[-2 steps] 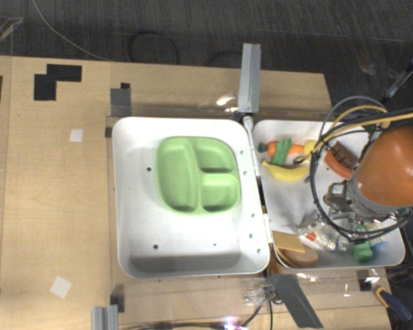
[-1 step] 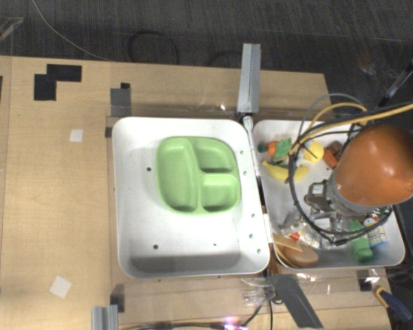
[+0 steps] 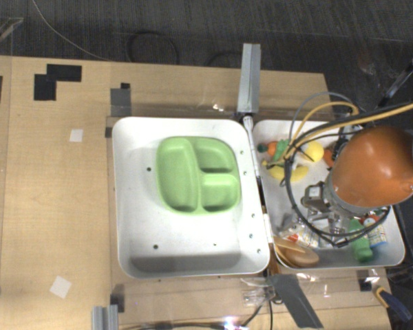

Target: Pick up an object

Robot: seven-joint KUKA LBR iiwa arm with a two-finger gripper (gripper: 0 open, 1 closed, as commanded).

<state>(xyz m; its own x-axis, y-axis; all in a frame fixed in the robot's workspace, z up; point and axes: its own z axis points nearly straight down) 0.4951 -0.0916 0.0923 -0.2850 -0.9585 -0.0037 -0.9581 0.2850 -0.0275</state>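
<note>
The right white bin [image 3: 398, 251] holds several small objects. A yellow round piece [image 3: 316, 152] and another yellow piece [image 3: 295, 174] lie at its far side, next to a small orange and green item [image 3: 271, 147]. A brown rounded object [image 3: 298, 255] sits in the near left corner and a green block [image 3: 363, 251] near the front edge. My arm's orange band [image 3: 375, 167] hangs over this bin, and the gripper [image 3: 325, 218] is low among cables, just above the brown object. The arm hides the bin's middle.
The left white bin [image 3: 132, 253] holds a green divided plate [image 3: 196, 174]. A grey metal post [image 3: 248, 81] stands behind the wall between the bins. Looped cables [image 3: 310, 126] trail over the right bin. Wooden bench surface [image 3: 48, 205] lies to the left.
</note>
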